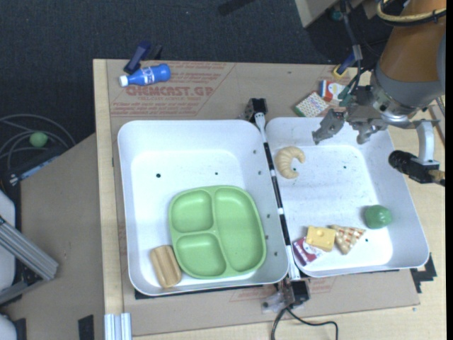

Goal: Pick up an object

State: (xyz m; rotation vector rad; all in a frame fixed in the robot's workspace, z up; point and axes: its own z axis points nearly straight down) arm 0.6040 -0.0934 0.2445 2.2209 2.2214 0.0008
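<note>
**Operator:** Near the back-left corner of the right bin (396,190), close to the divider, lies a croissant (289,159), curved and pale tan. Confirm the hand's position.

**Technician:** The hand (347,127) hangs over the back edge of the same bin, to the right of the croissant and apart from it. Its two fingers (327,128) are spread, with nothing between them. Whether the fingertips touch the bin floor cannot be determined from this slanted view; they appear to be above it.

**Operator:** List the remaining contents of the right bin.

**Technician:** A green ball (377,216) sits near the right wall. At the front are a yellow cheese wedge (320,238) and, touching it on the right, a pizza slice (348,237). A small red and white packet (304,251) lies just in front of the cheese, at the bin's front-left corner.

**Operator:** Left bin?

**Technician:** The left bin (141,154) holds a green divided plate (216,230) with three compartments, lying flat in the front half. A tan bread-like block (165,265) lies just beside the plate's front-left edge.

**Operator:** Items outside the bins?

**Technician:** On the counter (212,91) behind the left bin lies a blue and white bottle (145,74) on its side. Some small coloured cards (315,101) lie behind the right bin, near the hand.
</note>
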